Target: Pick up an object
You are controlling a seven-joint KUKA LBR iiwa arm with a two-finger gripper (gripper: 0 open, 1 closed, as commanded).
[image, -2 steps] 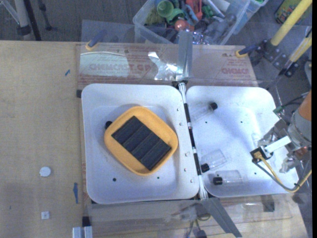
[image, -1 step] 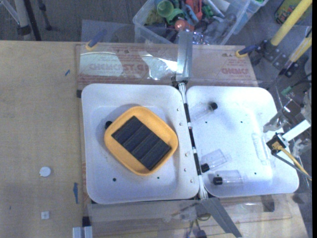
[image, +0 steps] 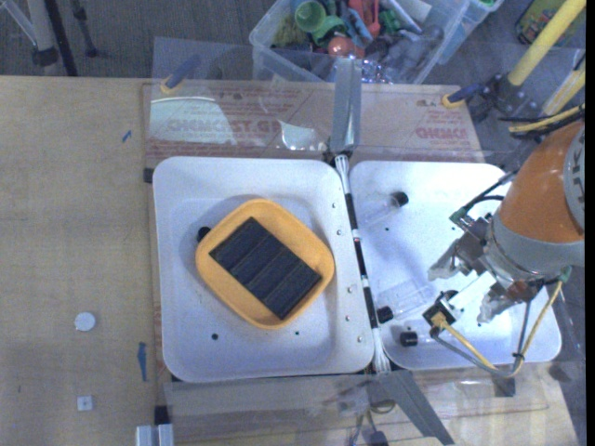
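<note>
Over the right bin (image: 423, 177), the arm (image: 544, 207) blocks much of the right side and runs off the frame edge. The gripper (image: 468, 284) sits low under the orange band, tangled with brackets and a yellow cable (image: 465, 347); whether it's spread or closed: cannot tell. Nothing can be seen gripped in it.

Hard to make out: a faint clear patch on the right bin's floor just left of the gripper, too washed out to name. A small black piece (image: 398, 198) lies near that bin's upper left, apart from the gripper. A second dark bit (image: 407, 338) sits by the front edge, near the cable, below-left of the gripper.

The main object, a yellow dish (image: 216, 286), lies in the middle of the left bin (image: 177, 203), turned at an angle, with a dark ridged slab (image: 265, 263) resting in it. A black blob peeks out at its upper-left edge, mostly hidden. The dish is well apart from the gripper, across the divider between the bins. A clear tub (image: 279, 31) of toys behind the bench is cut off at the top.
</note>
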